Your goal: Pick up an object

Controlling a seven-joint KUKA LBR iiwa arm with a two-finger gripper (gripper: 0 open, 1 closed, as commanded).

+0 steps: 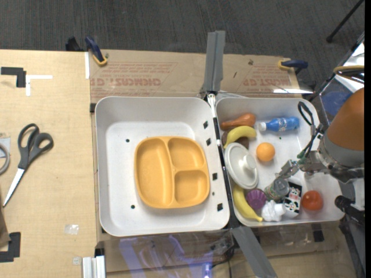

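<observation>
**Low over the right bin's clutter**

Toward the frame's lower right, the gripper [282, 180] sits low in the right bin [278, 101], among a purple shell-like toy [255, 199], a black-and-white carton [294, 197] and a red ball [312, 200]. Whether its pincer is wide or narrow cannot be told. An orange divided plate [172, 171] lies in the left bin [116, 120].

A dark grey carpeted floor [174, 13] runs behind a light wooden bench [43, 126]. Scissors [26, 155] lie on its left part. A brown cardboard sheet [156, 74] is held by 2 blue clamps [95, 50].
</observation>
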